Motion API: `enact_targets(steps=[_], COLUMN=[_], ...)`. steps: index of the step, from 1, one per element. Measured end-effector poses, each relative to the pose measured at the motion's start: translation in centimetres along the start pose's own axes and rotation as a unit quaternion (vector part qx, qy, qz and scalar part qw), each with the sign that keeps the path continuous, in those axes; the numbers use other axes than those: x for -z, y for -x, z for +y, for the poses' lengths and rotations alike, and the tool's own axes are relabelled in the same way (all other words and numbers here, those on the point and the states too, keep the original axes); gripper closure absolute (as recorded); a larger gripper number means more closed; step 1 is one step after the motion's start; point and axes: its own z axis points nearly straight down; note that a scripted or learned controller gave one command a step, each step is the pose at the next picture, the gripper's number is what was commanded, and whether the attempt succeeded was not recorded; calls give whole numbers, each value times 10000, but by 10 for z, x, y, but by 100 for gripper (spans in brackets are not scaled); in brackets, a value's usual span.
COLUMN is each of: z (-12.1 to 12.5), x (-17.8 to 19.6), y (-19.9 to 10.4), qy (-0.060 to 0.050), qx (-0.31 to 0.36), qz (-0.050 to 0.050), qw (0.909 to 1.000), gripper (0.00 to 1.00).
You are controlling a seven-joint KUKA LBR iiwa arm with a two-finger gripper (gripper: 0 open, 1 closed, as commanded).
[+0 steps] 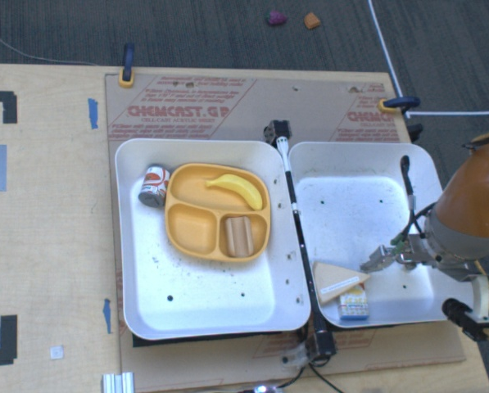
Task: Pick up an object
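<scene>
**White bins, arm low over the right one**

Cardboard sheet (pixel 228 105) with red print lies under both bins, clamped at its far corners. Left bin (pixel 203 301) carries a yellow divided plate (pixel 196 228) in its far half. Right bin (pixel 350 195) sits just beside it, a dark strip along the seam.

Arm (pixel 473 203) enters from the right, orange band visible, wrist low over the near-right part of the right bin. Gripper (pixel 381 259) points left toward the wedge; its tip is blurred and small, so I cannot tell how it stands, and nothing is visibly caught in it.

Objects, descending:
- pale wedge-shaped block (pixel 336 278), flat on the right bin floor near the front-left corner, just left of the gripper tip (contact not resolvable)
- banana (pixel 237 189), in the plate's far compartment
- brown cylinder (pixel 239 236), in the plate's near-right compartment
- small can (pixel 154 185), on its side, against the plate's left rim
- small box with blue edge (pixel 353 305), touching the wedge's near side
</scene>
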Motion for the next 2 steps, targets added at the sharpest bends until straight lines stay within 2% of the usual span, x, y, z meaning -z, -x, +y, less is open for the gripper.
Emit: enact_targets(steps=[1, 2], z=[3, 3], x=[-6, -6], y=[-45, -43], qy=[56, 51], qx=[-13, -4], qz=[-43, -23], qw=[10000, 10000], gripper=[0, 0])
